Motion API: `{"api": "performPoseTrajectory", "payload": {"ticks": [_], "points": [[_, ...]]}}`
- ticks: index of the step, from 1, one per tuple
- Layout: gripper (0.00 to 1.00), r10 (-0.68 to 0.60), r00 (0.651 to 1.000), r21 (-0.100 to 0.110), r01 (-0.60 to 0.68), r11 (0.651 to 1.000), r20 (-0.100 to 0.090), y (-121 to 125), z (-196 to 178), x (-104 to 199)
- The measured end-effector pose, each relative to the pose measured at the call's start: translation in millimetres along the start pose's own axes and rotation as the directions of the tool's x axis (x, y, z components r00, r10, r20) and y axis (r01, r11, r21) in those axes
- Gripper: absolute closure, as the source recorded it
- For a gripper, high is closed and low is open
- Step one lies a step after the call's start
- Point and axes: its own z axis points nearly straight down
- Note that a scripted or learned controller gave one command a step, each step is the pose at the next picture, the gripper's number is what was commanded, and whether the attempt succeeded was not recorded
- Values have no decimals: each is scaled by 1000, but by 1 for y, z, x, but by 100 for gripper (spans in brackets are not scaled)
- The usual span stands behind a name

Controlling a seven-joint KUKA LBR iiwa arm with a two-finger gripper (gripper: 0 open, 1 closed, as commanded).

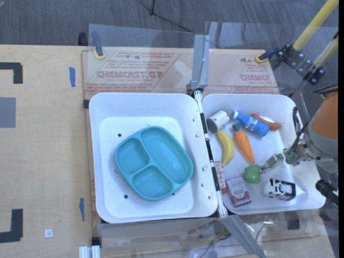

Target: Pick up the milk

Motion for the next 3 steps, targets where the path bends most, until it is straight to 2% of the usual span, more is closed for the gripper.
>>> {"api": "performPoseTrajectory", "payload": {"ticks": [1,2,3], "points": [[0,-437,900,-6,437,899,4,-34,11,-9],[0,-22,1000,-6,22,1000,4,-25,11,24],[0,302,953,3,-302,953,0,-30,-169,11]]}}
